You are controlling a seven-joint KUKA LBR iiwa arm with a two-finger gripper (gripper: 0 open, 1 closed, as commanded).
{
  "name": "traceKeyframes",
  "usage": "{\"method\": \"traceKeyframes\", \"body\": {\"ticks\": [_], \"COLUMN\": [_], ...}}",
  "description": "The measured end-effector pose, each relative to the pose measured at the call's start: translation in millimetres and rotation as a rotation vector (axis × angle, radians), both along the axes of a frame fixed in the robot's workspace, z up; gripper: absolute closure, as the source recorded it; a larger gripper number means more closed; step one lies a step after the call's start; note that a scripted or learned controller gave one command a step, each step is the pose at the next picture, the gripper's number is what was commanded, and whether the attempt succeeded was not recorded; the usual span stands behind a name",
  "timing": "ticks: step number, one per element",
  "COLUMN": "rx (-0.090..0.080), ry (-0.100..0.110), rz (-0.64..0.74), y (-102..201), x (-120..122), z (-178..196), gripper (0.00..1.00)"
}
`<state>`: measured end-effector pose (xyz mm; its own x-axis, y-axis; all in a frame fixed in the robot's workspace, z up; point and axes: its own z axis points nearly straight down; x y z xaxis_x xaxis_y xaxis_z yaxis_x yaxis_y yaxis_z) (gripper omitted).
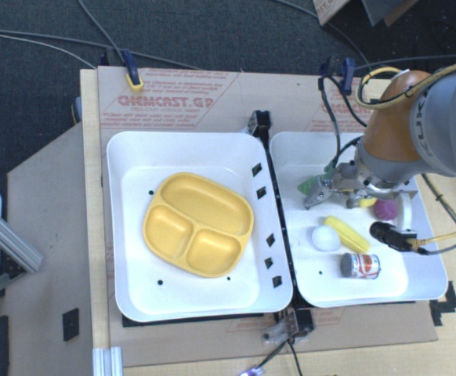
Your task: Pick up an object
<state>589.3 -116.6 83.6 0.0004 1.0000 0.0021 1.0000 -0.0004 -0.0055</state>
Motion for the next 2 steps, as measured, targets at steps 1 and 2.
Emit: {"method": "traceKeyframes", "body": {"ticks": [1, 2], "rx": [0.000, -0.004], "ry": [-0.004, -0.013], "rz": [-0.001, 0.002], "y": [0.0, 1.3], "x": [1.2, 9.9], "z": [12.6, 74.8], "gripper": [1.00, 1.00]}}
